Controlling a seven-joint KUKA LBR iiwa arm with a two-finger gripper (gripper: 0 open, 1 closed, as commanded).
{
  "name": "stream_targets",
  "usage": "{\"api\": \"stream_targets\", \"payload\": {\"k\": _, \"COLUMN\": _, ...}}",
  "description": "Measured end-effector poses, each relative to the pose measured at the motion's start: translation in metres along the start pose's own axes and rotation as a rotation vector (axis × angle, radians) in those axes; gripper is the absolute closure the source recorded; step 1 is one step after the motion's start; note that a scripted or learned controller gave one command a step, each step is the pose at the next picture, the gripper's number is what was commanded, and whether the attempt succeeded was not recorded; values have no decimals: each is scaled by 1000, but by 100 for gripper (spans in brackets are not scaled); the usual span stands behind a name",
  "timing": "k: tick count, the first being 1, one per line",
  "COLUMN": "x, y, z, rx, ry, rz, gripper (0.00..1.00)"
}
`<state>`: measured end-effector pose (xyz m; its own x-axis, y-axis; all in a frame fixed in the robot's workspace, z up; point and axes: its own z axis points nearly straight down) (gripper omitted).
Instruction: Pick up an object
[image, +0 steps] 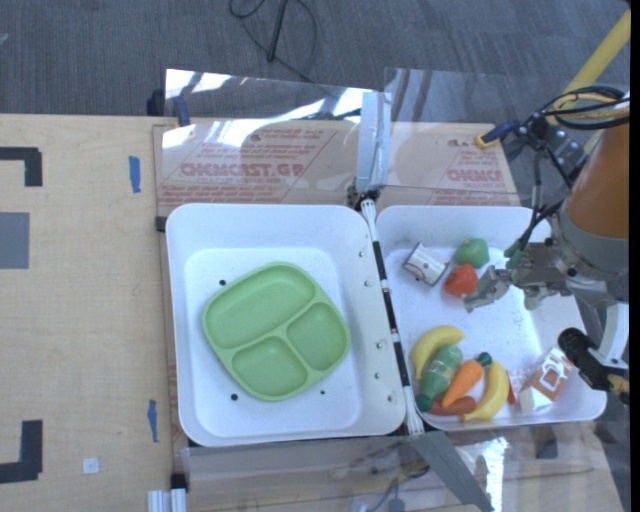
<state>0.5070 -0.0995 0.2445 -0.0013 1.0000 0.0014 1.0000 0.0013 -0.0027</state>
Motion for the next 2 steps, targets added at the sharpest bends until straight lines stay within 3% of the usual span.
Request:
{"api": "stream_targets", "payload": {"k": 1, "x": 5, "y": 112, "z": 57, "rx": -4, "ry": -1, "rz": 29, "gripper": 0}}
{"api": "stream_targets", "payload": {"k": 2, "x": -14, "y": 119, "z": 152, "rx": -6, "ry": -2, "rz": -141, "gripper": 0}}
